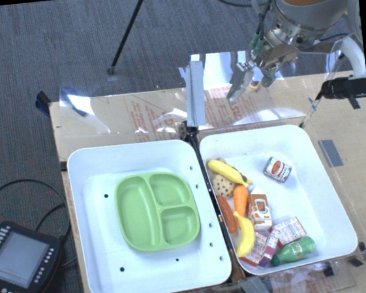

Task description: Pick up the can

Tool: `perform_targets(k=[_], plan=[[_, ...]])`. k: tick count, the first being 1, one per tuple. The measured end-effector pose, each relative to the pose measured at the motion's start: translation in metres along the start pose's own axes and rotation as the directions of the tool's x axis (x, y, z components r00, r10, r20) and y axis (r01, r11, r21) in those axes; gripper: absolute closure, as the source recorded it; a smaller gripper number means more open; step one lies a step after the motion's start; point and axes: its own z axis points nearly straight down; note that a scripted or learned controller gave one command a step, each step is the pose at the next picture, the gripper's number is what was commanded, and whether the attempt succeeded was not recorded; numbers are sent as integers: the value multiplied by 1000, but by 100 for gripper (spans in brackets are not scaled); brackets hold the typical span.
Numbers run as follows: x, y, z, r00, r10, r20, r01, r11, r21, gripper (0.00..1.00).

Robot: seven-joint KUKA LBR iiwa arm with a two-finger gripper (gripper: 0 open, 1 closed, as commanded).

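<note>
The can [277, 169] is small, red and white, and lies on its side in the upper right part of the right bin [319, 186], apart from the other items. My gripper [247, 86] hangs well above the bench beyond the right bin's far edge, up and left of the can. It is open with nothing between its fingers.
Along the right bin's left side lie two bananas [225, 170], a carrot [241, 200], a cookie [223, 185], juice boxes [260, 211] and a green bottle [293, 251]. The left bin [88, 179] holds a green divided plate [157, 210]. A teach pendant [15, 260] sits at far left.
</note>
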Motion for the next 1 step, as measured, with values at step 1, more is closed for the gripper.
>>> perform_targets(k=[1], plan=[[1,0,-1,980,198,0,-198,980,0,0]])
